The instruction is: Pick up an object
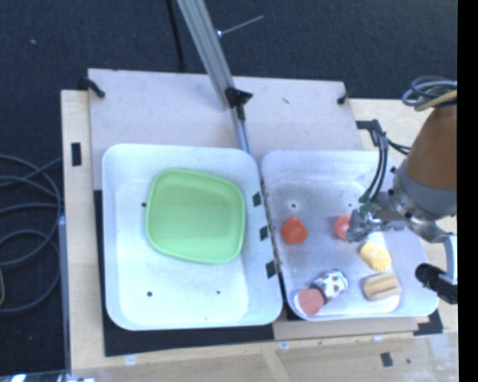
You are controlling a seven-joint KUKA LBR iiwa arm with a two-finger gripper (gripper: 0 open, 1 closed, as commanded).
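My gripper [357, 228] hangs low in the right bin [319, 173], reaching in from the right. It stands right beside a small red-orange object [341, 227] that touches its left side. An orange ball [294, 231] lies further left. A yellow piece [375, 255] sits just below the gripper. A tan bread-like block [380, 286] rests near the bin's front right. A small patterned can [331, 284] and a pink-red disc [309, 300] lie at the front.
The left bin [127, 293] holds a green square plate [196, 215]. A metal pole [207, 42] slants up from between the bins. Cables run along the arm at the right and on the floor at the left.
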